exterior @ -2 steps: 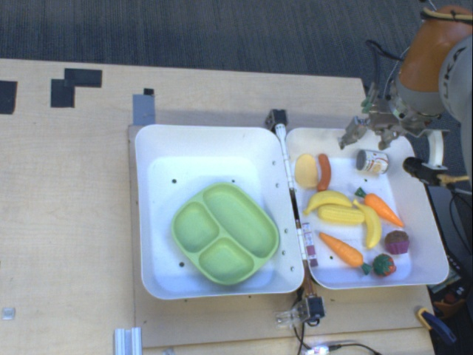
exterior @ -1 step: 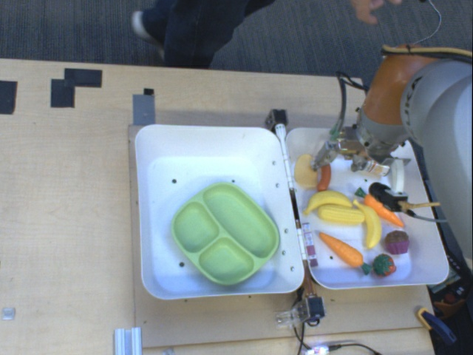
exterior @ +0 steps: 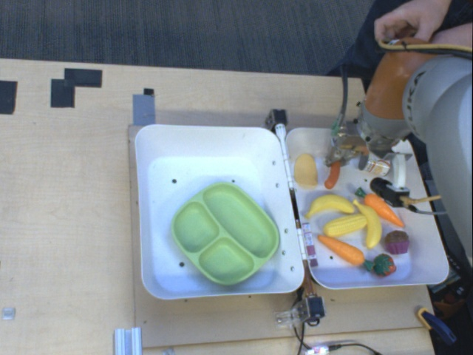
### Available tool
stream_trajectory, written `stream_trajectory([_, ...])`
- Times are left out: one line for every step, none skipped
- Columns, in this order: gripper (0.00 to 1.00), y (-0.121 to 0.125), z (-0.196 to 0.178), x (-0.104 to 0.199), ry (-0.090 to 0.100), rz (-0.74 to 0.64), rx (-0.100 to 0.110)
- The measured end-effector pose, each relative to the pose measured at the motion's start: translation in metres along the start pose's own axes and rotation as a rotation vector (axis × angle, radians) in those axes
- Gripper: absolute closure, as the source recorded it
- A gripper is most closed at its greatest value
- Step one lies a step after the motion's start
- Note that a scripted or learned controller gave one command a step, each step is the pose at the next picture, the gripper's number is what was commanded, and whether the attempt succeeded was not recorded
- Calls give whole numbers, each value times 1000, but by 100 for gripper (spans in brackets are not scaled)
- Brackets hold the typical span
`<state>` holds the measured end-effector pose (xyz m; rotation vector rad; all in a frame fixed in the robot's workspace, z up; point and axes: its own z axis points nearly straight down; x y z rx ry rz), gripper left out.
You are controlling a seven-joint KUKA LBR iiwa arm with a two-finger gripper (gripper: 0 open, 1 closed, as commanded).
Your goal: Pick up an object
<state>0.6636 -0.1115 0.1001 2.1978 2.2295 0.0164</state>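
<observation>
Gripper (exterior: 338, 156) over the right bin (exterior: 436, 272), pinching a small red-orange piece (exterior: 333, 174).
Pale yellow item (exterior: 305, 169) lies just left of the fingers; bananas (exterior: 330, 204) and carrots (exterior: 383, 208) below them; arm leans in from the right.

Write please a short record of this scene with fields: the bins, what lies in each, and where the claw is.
left bin: white, holds a green divided plate
right bin: white, holds toy food
toy food: pale yellow piece, banana, corn, second banana, two carrots, strawberry, dark purple piece
claw: over the back of the right bin
at the claw: a small red-orange piece hangs at its tip; a firm grip cannot be confirmed
arm: enters from the right, orange band above the wrist
</observation>
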Motion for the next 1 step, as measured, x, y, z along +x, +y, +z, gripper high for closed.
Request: stream_trajectory([100, -107, -86, 74, 3, 5, 14])
